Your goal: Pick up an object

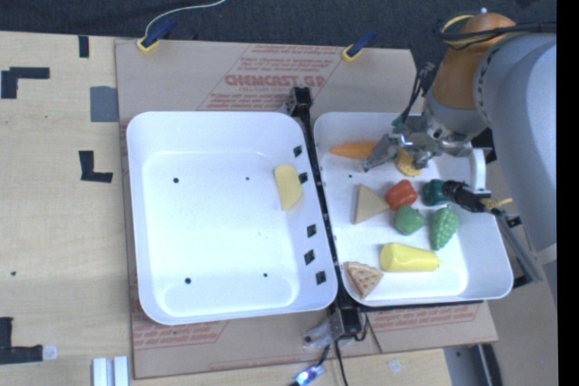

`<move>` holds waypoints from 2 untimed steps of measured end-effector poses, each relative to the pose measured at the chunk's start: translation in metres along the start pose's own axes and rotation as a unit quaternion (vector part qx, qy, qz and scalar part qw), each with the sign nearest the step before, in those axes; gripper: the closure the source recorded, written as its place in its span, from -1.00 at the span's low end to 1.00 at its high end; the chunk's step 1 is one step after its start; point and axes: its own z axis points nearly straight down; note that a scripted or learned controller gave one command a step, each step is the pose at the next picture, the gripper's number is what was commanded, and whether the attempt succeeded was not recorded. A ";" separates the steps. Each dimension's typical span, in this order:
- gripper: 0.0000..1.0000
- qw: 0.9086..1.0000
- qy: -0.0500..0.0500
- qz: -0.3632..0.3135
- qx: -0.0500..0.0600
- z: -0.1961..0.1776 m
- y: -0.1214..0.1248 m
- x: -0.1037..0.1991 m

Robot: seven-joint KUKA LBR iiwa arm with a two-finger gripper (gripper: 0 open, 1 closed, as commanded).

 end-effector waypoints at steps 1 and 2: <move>1.00 1.000 -0.001 0.002 0.000 -0.015 -0.001 -0.004; 1.00 1.000 0.001 0.001 -0.014 -0.215 -0.051 -0.014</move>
